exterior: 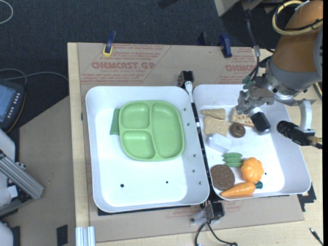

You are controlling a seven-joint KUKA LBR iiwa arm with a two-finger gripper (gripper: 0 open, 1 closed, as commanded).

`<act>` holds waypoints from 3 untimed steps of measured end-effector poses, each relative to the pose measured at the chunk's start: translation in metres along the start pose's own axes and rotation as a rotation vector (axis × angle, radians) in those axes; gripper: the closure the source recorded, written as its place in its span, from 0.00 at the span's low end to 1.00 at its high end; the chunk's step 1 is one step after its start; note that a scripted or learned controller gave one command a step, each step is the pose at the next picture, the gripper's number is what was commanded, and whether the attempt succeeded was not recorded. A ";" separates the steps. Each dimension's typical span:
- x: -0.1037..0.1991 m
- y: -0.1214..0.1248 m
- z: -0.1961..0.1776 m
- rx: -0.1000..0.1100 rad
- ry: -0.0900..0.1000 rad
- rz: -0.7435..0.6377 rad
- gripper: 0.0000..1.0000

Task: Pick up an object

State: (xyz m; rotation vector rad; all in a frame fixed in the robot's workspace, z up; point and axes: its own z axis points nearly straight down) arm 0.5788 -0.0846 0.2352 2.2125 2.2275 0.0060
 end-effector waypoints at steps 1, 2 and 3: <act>-0.006 0.003 0.021 0.007 -0.001 0.007 1.00; -0.005 0.003 -0.001 0.000 -0.002 0.006 1.00; -0.003 -0.003 0.021 0.008 -0.001 0.007 1.00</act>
